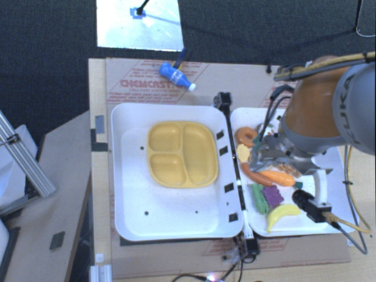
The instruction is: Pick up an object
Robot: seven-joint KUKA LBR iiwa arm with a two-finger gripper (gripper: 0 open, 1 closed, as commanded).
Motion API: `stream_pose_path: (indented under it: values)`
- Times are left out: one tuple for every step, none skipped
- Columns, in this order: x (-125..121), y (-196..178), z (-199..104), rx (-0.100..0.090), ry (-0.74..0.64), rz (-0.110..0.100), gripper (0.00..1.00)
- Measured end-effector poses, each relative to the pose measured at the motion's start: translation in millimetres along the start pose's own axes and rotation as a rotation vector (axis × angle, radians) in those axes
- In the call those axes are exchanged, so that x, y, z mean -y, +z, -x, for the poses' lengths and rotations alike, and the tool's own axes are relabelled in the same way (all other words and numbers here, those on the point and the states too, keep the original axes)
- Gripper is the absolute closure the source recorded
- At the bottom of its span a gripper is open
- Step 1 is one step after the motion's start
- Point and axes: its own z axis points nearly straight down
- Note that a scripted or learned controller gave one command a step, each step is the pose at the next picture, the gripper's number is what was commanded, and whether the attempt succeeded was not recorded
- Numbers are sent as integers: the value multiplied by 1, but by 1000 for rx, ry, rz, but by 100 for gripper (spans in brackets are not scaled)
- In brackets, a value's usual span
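The arm's bulky wrist [320,113] covers the back part of the right bin [338,225] and whatever lies there, and the frame's right edge cuts the arm off. The end effector [262,153] is too tangled with cables to make out. An orange ring-shaped toy [245,136] is partly hidden behind it, and a carrot [276,177] disappears under the wrist

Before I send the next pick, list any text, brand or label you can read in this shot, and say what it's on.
"CHEMCAST": red print on the brown sheet under the bins, behind the left bin.
"KU": dark letters on the arm, part of a longer word cut off at the frame edge.
More red print on that sheet at top centre and along the front edge: too blurred to read.
Blue bottle: no label legible.
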Motion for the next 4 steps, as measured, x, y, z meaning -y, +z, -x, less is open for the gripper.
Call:
stream_pose_path:
  values:
    - [13,-8,-50,0,0,0,100]
    - [15,-7,-71,1,3,0,100]
    - [15,-7,-73,1,4,0,100]
    - [17,14,-70,3,9,-2,100]
